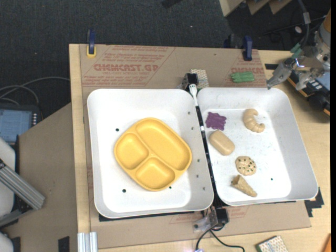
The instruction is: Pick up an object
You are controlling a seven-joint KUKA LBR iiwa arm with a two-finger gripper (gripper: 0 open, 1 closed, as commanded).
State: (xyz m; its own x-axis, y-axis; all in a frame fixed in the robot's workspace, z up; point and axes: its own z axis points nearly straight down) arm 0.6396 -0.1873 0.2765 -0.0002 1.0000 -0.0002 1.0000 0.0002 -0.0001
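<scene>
**Hovering at the far corner, five items waiting in the right bin**

Looking down on the bench, the gripper (278,77) sits up at the far right corner of the right bin (299,140), just at its rim, with the rest of the wrist hardware running off toward the right edge. Nothing is between its tips, and whether they are apart or together I cannot tell from this angle; it's small and blurred.

Down in the right bin, the pickings are all lying loose. A flat purple piece (216,121) rests near the far left side, and just below it a tan bread roll (221,142). Over to the right, a pale croissant (254,120) curls near the far wall, the closest item to the gripper but clearly apart from it. Nearer the front, a round cookie (245,165) with dark chips, and beside it a wedge-shaped tan piece (244,186).

The left bin (100,140) holds a yellow divided plate (152,154), three compartments, sitting at a slant in the middle.

Outside the bins, a small green object (242,77) lies on the cardboard sheet (131,67), left of the gripper. Blue clamps (247,48) pin the sheet's far edge.
</scene>
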